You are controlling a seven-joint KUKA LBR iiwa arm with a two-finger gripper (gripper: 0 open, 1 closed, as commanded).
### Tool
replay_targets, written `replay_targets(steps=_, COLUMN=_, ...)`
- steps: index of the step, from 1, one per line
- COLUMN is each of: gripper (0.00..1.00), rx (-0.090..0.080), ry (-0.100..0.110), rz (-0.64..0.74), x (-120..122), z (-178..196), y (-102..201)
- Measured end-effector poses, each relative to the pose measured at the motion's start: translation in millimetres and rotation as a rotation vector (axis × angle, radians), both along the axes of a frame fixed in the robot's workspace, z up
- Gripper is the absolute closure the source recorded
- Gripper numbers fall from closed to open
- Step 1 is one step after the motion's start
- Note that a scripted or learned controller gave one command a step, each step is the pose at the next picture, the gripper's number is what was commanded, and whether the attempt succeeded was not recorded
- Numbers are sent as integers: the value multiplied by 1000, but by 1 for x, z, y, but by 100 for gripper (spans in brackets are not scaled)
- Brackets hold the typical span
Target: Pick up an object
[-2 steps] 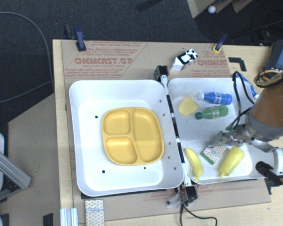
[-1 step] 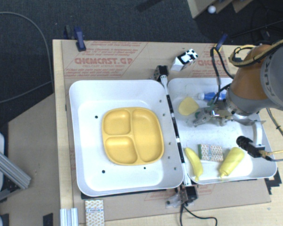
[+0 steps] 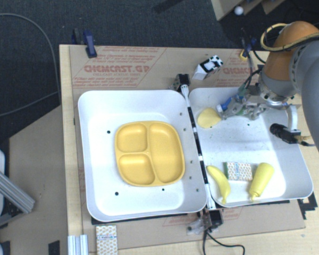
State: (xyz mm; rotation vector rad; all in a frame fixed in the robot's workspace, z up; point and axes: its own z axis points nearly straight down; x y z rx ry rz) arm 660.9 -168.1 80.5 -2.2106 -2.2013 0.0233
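The gripper (image 3: 229,109) is low in the far part of the right bin (image 3: 244,142), tip turned toward the wall between the two bins. Whether it is open or closed cannot be told, and nothing shows in its grasp.

A pale yellow lump (image 3: 207,118) lies just beyond the tip, between it and the dividing wall; contact cannot be judged. Nothing stands between tip and lump.

Well apart from the tip, along the bin's near edge, lie a banana (image 3: 219,183), a small patterned packet (image 3: 239,170) and a yellow oblong (image 3: 260,179), the packet between the other two.

Past the dividing wall, a yellow divided plate (image 3: 149,153) sits mid-floor in the left bin (image 3: 95,121). A small black-and-white thing (image 3: 210,65) lies on the bench outside the bins.
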Motion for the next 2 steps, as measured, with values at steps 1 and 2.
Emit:
replay_targets(steps=1, gripper=0, rx=-5, ry=-24, rz=3, x=-109, z=5, y=-39)
replay_targets(steps=2, gripper=0, rx=-4, ry=-26, rz=5, x=-50, z=4, y=13)
